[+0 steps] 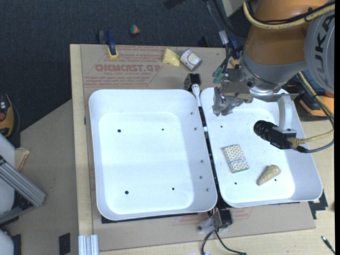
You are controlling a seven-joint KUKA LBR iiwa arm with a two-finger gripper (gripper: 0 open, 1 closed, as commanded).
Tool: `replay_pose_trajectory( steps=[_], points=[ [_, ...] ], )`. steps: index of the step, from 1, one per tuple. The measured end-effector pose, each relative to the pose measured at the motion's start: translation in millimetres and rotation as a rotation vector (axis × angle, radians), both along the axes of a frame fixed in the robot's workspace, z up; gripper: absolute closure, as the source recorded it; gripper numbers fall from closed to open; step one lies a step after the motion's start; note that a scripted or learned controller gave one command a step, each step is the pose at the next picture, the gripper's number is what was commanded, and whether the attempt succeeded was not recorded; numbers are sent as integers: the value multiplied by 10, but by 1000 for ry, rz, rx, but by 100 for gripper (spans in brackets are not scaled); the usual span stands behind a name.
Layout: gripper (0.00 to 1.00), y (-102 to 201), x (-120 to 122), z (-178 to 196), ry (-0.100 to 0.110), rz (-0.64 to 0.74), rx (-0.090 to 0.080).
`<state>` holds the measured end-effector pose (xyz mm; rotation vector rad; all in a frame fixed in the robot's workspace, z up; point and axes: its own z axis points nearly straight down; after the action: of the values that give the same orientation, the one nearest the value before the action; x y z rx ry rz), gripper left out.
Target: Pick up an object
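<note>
The gripper (223,108) hovered behind the patterned block (235,158); finger state could not be told; next: descend onto it

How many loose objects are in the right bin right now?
2: a patterned block near the bin's middle, and a tan cone-shaped piece toward its near right corner. The arm may hide more.

Around my tabletop (138,70), a tan board printed with red lettering, dark blue-grey carpet (48,15) covers the floor, with aluminium framing (21,182) at the left.
</note>
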<state>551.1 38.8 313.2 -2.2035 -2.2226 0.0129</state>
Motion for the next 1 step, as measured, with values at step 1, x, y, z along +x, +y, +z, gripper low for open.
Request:
replay_pose_trajectory(
  steps=[1],
  points=[
    [100,487,58,1881,-36,-3,2]
  ],
)
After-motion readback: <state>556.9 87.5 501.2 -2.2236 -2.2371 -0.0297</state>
